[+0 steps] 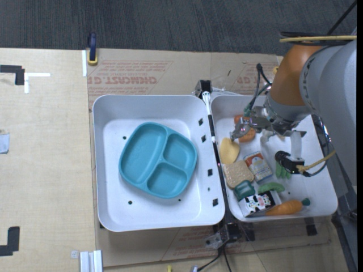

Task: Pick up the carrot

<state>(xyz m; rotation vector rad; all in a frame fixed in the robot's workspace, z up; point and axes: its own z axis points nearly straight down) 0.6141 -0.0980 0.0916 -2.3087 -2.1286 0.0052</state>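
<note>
Near the right bin's (317,211) front edge lies our carrot (285,208), light, hard and smooth. We should pinch its thick middle. We cannot tell how the gripper (245,130) stands.

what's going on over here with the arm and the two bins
A grey robot arm reaches into the right bin, which holds a jumble of toy food. Its pincer sits near the bin's upper left, close to a small orange-red piece. The carrot it is meant to pick up lies untouched along the bin's near edge, well away from the pincer. The left bin holds a blue divided plate.
</note>
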